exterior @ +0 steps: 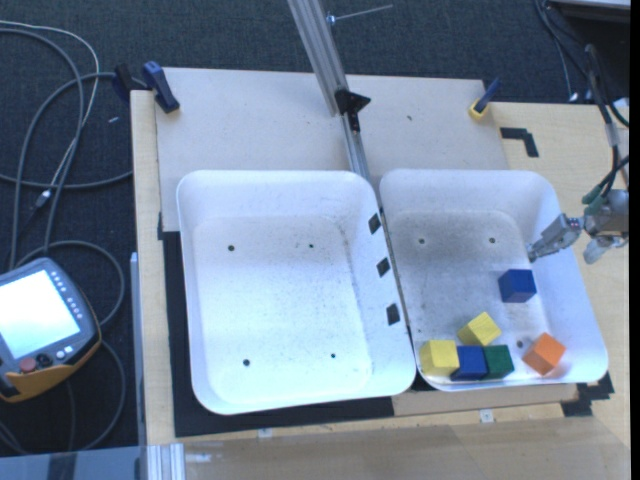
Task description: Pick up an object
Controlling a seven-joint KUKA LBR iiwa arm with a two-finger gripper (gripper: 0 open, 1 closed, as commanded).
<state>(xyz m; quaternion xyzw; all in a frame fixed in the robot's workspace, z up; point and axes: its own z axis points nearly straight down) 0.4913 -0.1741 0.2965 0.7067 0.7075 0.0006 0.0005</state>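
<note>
Camera view: gripper [572, 236] at right bin's [560, 208] right rim, fingers spread, holding nothing. Blocks clustered low in that bin: blue cube [517, 285] nearest, apart from the rest; yellow [482, 328], orange [545, 353], and a touching front row of yellow [439, 356], blue [470, 362], green [499, 359]. Judged as approach step, nothing grasped yet. Next: reach inward over blue cube, descend, close.

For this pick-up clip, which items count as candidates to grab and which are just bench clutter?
Job items, all in the right bin: blue cube, two yellow cubes, second blue cube, green cube, orange cube; gripper nearby.

Clutter: left bin, teach pendant, cables.
</note>
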